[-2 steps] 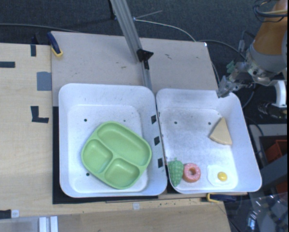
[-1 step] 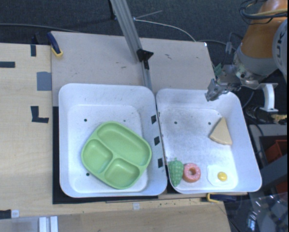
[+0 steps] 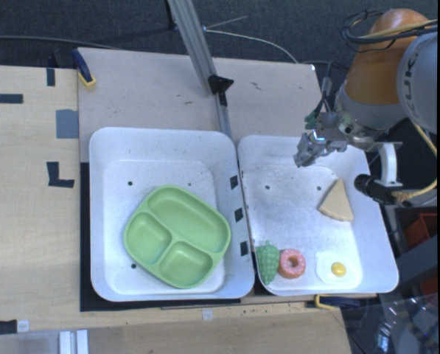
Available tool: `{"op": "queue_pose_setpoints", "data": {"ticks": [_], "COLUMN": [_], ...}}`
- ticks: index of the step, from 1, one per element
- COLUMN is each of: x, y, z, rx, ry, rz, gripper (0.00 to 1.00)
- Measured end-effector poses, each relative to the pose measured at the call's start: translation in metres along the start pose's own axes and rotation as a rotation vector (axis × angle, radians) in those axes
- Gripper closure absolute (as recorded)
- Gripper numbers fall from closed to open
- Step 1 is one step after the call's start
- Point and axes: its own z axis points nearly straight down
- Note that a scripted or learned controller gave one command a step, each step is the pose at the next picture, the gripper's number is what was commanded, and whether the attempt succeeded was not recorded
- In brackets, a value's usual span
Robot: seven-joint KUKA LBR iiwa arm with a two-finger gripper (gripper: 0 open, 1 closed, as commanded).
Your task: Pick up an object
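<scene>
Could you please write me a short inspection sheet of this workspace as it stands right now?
Surface: two white bins side by side, left bin and right bin, on a wooden bench.
Job's things: green divided plate in the left bin; in the right bin a cheese wedge, green toy, pink donut and fried egg.
Clutter: nothing seen.
End effector: the end effector is over the right bin's far edge, with nothing seen in it.
Cables: thin wire across the bench's far side.
Surroundings: metal pole, blue clamp.
</scene>
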Motion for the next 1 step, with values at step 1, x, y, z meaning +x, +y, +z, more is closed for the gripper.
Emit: {"op": "queue_pose_setpoints", "data": {"ticks": [1], "x": [0.0498], "y": [-0.0061], "z": [-0.0024], "rx": [-0.001], "ry": [0.0], "rz": [-0.002], "gripper": [1.0]}}
